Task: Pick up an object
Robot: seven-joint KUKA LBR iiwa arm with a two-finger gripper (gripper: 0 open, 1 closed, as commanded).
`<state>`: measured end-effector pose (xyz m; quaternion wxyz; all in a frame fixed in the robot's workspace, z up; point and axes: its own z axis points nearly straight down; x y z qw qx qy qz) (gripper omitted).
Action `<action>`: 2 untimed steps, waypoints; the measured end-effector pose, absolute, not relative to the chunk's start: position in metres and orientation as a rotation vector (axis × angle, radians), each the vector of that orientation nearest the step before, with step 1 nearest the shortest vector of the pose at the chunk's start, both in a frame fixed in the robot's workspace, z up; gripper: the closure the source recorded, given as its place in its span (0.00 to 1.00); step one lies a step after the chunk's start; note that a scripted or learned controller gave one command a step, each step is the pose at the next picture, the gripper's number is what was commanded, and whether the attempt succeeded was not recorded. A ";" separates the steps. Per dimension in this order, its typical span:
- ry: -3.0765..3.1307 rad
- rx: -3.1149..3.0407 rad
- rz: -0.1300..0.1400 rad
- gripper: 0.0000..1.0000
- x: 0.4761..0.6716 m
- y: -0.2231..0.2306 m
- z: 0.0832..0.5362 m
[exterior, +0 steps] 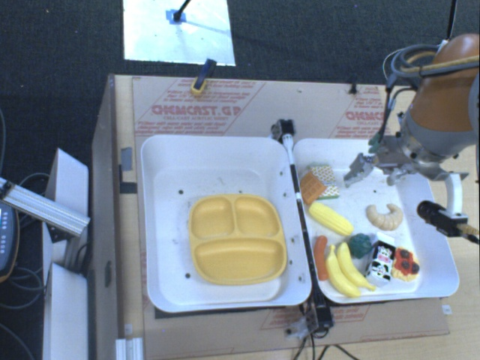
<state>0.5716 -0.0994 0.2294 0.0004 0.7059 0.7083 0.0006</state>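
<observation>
My end effector (358, 169) hung over the upper part of the right bin (442, 276), its grey fingers pointing left toward the bin's middle. Whether it was open or closed I could not tell, and nothing showed between the fingers. Just to its lower left lay a waffle piece (321, 178), near it but apart. Below that lay a corn cob (330, 219), and to the right a croissant (385, 216). Farther down lay a carrot (321, 256), 2 bananas (346, 270), a green vegetable (361, 244), a small cow-patterned carton (382, 262) and a pizza slice (406, 264). The left bin (161, 163) held a yellow 3-compartment plate (237, 238). I judged this the approach step: next I would need to pick 1 item, centre above it, and descend.
</observation>
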 end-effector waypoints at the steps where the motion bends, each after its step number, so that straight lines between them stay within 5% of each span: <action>1: 2.224 2.220 -0.001 0.00 0.554 -0.098 0.130; 2: 2.223 2.221 0.000 0.00 0.538 -0.086 0.085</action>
